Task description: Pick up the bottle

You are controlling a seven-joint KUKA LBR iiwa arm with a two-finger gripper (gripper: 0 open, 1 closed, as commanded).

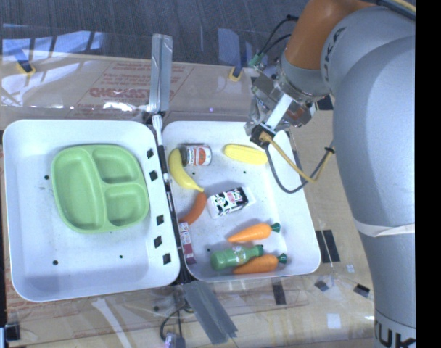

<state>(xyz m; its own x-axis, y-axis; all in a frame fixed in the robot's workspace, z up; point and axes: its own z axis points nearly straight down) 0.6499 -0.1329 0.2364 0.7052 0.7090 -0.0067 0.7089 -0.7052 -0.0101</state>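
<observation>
The counter (75,85) is a light wood surface under a clear, glossy sheet with faint red print. Two shallow white bins rest directly on it, side by side and touching along their inner rims: the left bin (25,216) and the right bin (302,216). Strips of grey tape (209,312) lie on the counter near the front edge, below the bins.

Bottle (236,257): glossy green plastic. Bins (32,267): smooth white plastic, slight sheen. Tray (99,187): matt green plastic. Arm (373,122): smooth grey shell. Clear glossy sheet (75,78) at 11 o'clock.
</observation>
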